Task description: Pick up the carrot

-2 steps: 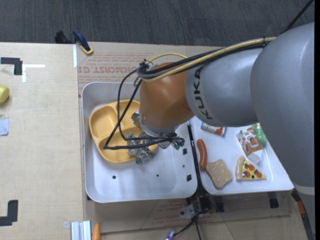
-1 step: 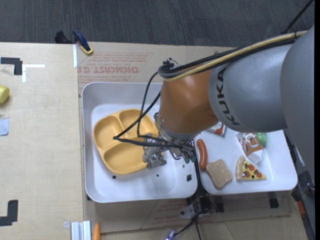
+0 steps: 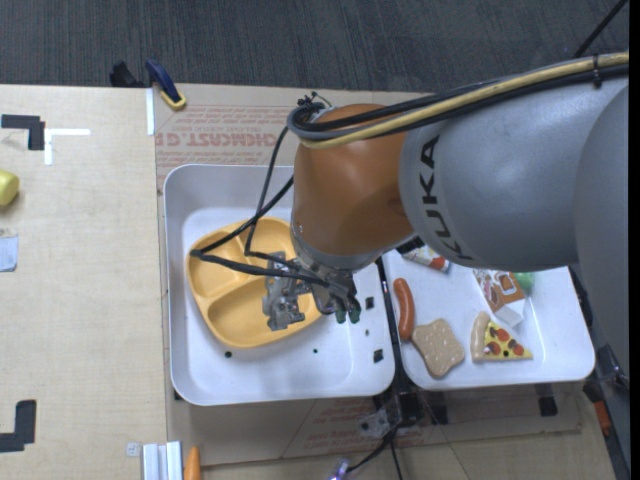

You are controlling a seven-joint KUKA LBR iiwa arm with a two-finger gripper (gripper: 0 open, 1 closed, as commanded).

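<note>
So the arm (image 3: 420, 188) is reaching in over the left bin (image 3: 330, 378), and the gripper (image 3: 310, 306) is hanging just above the yellow plate (image 3: 225, 268), over the plate's right edge. I'm squinting at the claw and honestly can't tell if it's spread or pressed together. It's a tangle of grey metal and black cable from this angle, and I'm not seeing anything pinched in it.

The carrot is the tricky bit. I'm not making out anything clearly carrot-shaped in either bin. The right bin (image 3: 560, 368) is holding a sausage (image 3: 404, 308) by its left edge, bread (image 3: 438, 348) at the near edge, and a pizza slice (image 3: 497, 340) just right of the bread. There's an orange sliver (image 3: 190, 459) sitting on the bench past the left bin's near-left corner, but it's too small to say what it is. The carrot might also be lying under the arm's big orange wrist, which is hiding the far right part of the left bin.

My guess is we're looking at the reach-and-descend step, with no grab made yet. Next move calls for lining the claw up on the actual carrot before closing, not on the plate rim.
</note>
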